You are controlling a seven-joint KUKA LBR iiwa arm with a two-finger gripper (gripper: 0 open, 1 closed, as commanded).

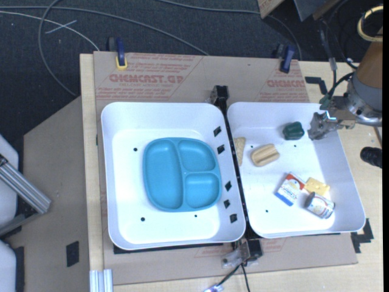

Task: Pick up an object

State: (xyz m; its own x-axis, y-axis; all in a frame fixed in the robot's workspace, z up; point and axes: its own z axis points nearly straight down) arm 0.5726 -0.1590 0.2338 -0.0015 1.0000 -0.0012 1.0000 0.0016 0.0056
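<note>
The end effector (318,128) is seen right of centre, just beside a green block (293,130); its state cannot be told. The block is judged light, stiff, best gripped across its sides.

right bin (340,163) contents: dark green rounded block (293,130) near the far edge; tan bread-roll shape (265,155) lying flat mid-bin; pale tan piece (240,151) against the left wall. near corner cluster: small blue-and-white carton (289,190), yellow wedge (316,187), small can (319,207) on its side, all close together.
</note>
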